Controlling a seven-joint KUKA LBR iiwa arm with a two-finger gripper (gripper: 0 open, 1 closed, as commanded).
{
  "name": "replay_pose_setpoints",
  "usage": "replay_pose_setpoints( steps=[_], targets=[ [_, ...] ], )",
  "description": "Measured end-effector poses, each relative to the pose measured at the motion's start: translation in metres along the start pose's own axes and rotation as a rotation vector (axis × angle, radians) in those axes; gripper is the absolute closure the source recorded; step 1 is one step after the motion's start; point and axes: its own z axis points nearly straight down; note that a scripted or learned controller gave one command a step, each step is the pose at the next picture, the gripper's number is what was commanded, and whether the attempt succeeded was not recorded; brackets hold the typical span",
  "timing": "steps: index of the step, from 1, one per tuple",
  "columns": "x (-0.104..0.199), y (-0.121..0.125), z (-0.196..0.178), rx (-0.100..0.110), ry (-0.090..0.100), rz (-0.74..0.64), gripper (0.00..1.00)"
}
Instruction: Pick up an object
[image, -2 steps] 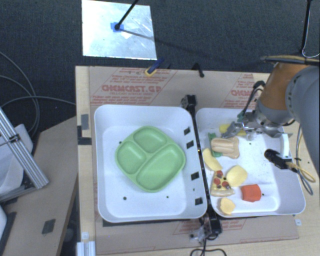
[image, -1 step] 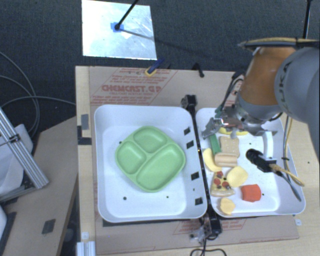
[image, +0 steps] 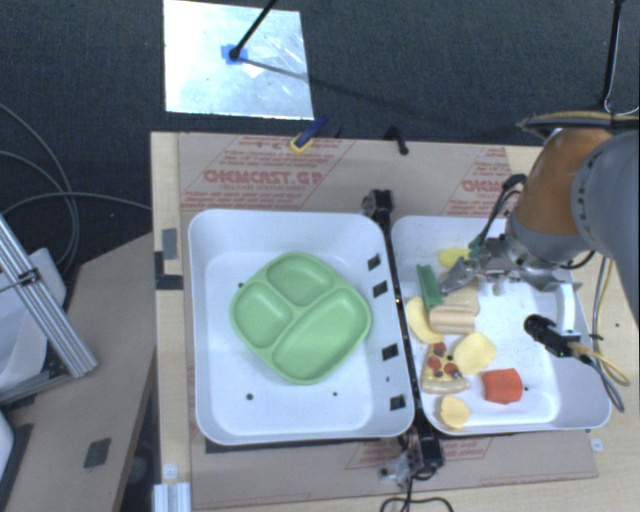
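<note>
Pincer (image: 462, 275) positioned low over the upper left part of the right bin (image: 575, 400), at the end of the grey arm (image: 580, 195) reaching in from the right; whether it is spread or pressed together cannot be told, and no item is seen between its tips. Directly beside it lies a green stick-shaped piece (image: 429, 286), with a tan bread-like block (image: 452, 319) just below and a small yellow piece (image: 451, 258) just above. Further down the same bin: a pale yellow chip (image: 474, 352), a pizza slice (image: 441, 372), a red block (image: 502, 386) and a yellow round piece (image: 454, 411). Left bin (image: 215, 400) holds a green divided plate (image: 300, 316). Both bins rest on the surface (image: 260, 175).
</note>
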Motion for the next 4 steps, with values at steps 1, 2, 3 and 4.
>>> replay_pose_setpoints(
  steps=[1, 2, 3, 4],
  targets=[
    [0.047, -0.082, 0.015, -0.006, 0.004, -0.005, 0.00],
    [0.046, -0.079, 0.004, -0.011, 0.004, -0.006, 1.00],
    [0.044, -0.020, 0.015, -0.011, 0.001, -0.011, 1.00],
    [0.047, -0.074, 0.014, -0.008, 0.003, -0.006, 1.00]
  ],
)
